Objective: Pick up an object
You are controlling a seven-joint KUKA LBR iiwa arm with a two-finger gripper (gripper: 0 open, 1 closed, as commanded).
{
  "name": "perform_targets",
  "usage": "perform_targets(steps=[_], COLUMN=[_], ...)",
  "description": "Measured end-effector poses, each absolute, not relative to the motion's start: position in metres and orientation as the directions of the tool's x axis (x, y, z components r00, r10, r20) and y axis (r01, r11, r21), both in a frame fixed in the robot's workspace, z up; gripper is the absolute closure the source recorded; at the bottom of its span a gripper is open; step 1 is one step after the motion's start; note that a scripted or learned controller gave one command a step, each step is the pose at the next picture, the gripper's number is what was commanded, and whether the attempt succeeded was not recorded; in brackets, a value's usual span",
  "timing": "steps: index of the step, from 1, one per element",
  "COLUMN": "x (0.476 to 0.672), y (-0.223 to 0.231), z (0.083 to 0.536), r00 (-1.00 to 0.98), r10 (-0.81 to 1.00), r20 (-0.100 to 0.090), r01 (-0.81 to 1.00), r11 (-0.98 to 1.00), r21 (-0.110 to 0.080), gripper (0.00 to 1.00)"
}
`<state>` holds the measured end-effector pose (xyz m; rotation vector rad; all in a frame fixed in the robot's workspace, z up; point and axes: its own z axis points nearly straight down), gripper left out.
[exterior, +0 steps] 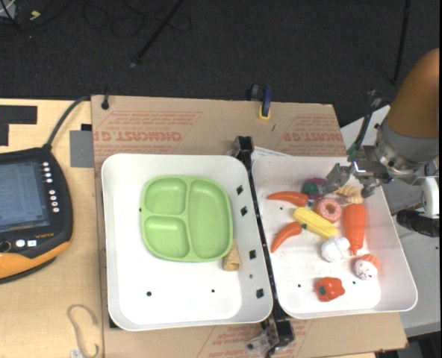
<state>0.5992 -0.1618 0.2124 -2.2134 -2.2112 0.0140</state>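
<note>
Gripper (349, 174) hovers at the upper right of the right bin (400, 293), fingers spread, nothing between them. Beige toy (349, 193) sits just below, touching the pink donut (329, 209) and near the carrot (355, 227). Risk: tight cluster, so fingers may nudge neighbours or close off-centre and slip.

The divided plate (186, 218) is light green; both bins (124, 274) are white; the corn (315, 221) is yellow; the carrot (355, 227) is orange; the doughnut (329, 209) is pink; the tomato (329, 289) is red.
</note>
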Motion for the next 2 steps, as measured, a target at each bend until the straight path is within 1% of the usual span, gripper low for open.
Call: perform_targets(steps=[1,2], x=[0.602,0.604], y=[-0.162,-0.154], z=[0.221,0.173], r00=[-0.001,0.001], r10=[1.0,1.0], r20=[0.0,0.002], r01=[1.0,1.0], r11=[0.001,-0.001], r21=[-0.001,-0.004], gripper=[0.0,0.0])
